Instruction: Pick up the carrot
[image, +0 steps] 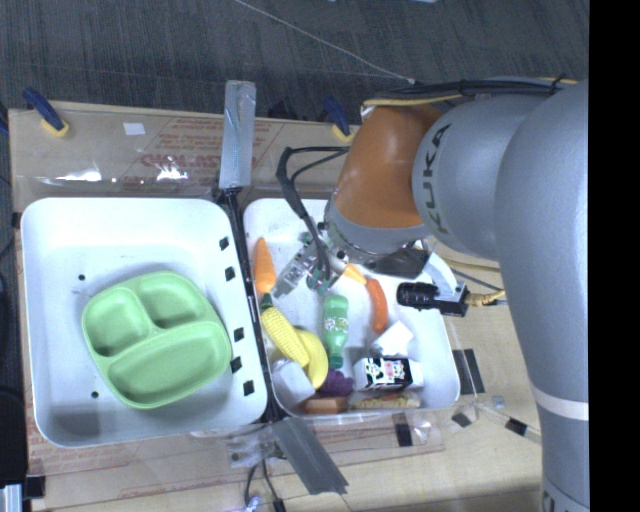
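The carrot (263, 266) is a slim orange piece lying along the left wall of the right bin (437, 350), its length running toward the far side. My gripper (307, 267) hangs low over the middle of that bin, just to the right of the carrot and close to it. Nothing shows in its grasp. The grey arm with its orange band (385, 170) covers the far part of the bin.
Packed into the right bin are a green bottle (335, 320), a yellow corn cob (290, 342), an orange-red sausage-like piece (378, 304), a black-and-white box (386, 372) and a purple item (341, 383). The left bin (60, 240) holds a green divided plate (155, 337).
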